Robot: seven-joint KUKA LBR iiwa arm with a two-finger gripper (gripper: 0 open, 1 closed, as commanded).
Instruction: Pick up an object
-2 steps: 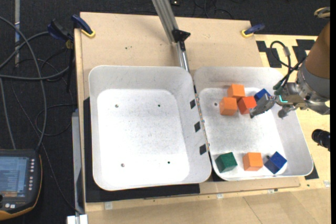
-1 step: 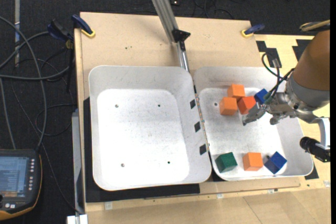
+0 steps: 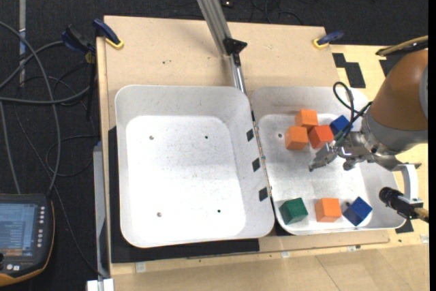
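Nearest the camera, along the front wall of the right bin [image 3: 381, 177], three blocks sit in a row: a green block [image 3: 294, 210], an orange block [image 3: 328, 209] just to its right, and a blue block [image 3: 357, 211] beside that, tilted a little. Farther back in the same bin is a tight cluster of three orange cubes [image 3: 308, 129], touching or nearly so, with a second blue cube [image 3: 340, 125] just to their right, partly hidden by cables. The arm [image 3: 402, 109] comes in from the right, its orange band broad above the wrist, and the gripper [image 3: 325, 159] hangs low over the middle of the bin floor, just in front of the orange cluster and well back from the front row. Its fingers are parted and nothing sits between them; whether the tips touch the floor I cannot tell. To the left, the left bin [image 3: 129, 146] lies edge to edge with the right one. Both rest on the bench [image 3: 177, 51], with a blue-and-yellow clamp [image 3: 107, 32] at its far left corner. A metal pole [image 3: 208, 0] slants down to the seam between the bins.
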